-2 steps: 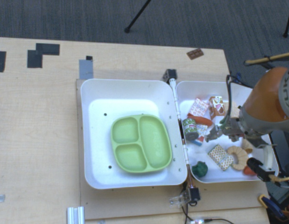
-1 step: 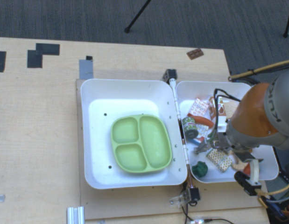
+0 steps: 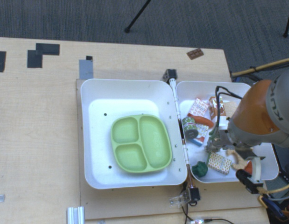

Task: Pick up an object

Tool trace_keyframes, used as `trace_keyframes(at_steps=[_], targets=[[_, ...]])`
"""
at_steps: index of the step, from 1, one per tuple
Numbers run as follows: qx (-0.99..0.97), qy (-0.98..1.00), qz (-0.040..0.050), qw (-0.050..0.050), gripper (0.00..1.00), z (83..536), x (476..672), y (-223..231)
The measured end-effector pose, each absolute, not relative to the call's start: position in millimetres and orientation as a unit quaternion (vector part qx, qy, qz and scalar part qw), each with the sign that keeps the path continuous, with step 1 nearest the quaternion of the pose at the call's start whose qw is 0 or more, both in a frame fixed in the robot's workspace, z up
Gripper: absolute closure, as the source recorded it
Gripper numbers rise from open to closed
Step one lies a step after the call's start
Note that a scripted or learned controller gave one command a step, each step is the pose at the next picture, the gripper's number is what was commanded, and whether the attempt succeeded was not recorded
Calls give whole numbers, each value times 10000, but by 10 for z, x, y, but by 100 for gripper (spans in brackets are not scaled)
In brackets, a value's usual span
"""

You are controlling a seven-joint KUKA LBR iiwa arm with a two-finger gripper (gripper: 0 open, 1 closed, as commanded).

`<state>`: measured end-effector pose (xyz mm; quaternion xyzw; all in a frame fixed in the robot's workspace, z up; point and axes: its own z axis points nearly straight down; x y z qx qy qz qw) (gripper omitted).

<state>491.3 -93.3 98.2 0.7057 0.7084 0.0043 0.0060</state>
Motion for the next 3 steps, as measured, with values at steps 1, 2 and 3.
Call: trace_keyframes(at_steps=[1, 2, 3], targets=[[7057, 7085, 42, 58, 0, 980, 4911, -933], [7050, 7092, 54, 66, 100, 1085, 4925, -927], [7049, 7092, 54, 67, 0, 1085, 4925, -926]])
